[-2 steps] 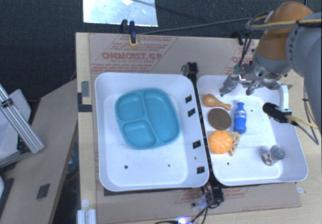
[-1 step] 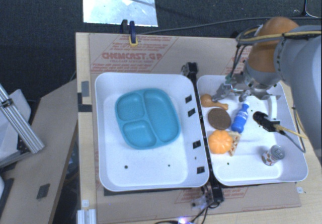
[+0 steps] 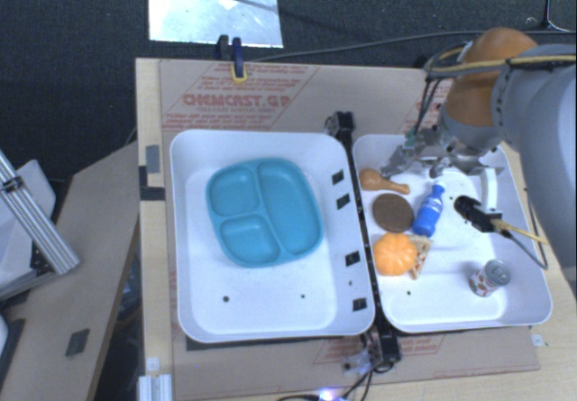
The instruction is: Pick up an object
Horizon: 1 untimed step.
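Left bin (image 3: 194, 300) is holding a blue divided tray (image 3: 264, 211); right bin (image 3: 523, 300) is holding a blue bottle (image 3: 429, 211), an orange (image 3: 395, 255) and a small can (image 3: 488, 277). Hand (image 3: 416, 156) is hovering at the right bin's far edge; grip state cannot be told.

Right bin (image 3: 532, 300): left half crowded by drumstick (image 3: 382, 180), brown disc (image 3: 393, 212), blue bottle (image 3: 430, 210) and orange ball (image 3: 395, 254), packed close together. Far corner blocked by the arm (image 3: 505, 88). Bare floor is seen along the near edge, broken by a small can (image 3: 488, 277). Left bin (image 3: 194, 300): centre taken by a blue divided tray (image 3: 264, 211); margins open.
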Each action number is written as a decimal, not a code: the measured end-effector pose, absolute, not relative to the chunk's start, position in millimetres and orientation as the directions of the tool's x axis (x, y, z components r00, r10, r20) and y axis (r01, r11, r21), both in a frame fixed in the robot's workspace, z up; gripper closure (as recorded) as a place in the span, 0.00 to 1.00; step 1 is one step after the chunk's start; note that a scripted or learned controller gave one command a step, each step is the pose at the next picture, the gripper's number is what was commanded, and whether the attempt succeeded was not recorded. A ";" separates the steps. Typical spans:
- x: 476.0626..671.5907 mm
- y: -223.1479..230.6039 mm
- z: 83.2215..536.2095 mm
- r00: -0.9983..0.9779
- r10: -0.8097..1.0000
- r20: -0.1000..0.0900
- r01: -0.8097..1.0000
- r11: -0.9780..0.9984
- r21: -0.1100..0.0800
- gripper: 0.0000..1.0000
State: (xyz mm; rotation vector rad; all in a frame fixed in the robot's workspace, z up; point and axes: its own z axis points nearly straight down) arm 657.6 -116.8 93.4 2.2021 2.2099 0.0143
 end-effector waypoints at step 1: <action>654.2 -113.3 97.5 -0.006 1.000 -0.002 1.000 0.006 0.008 1.00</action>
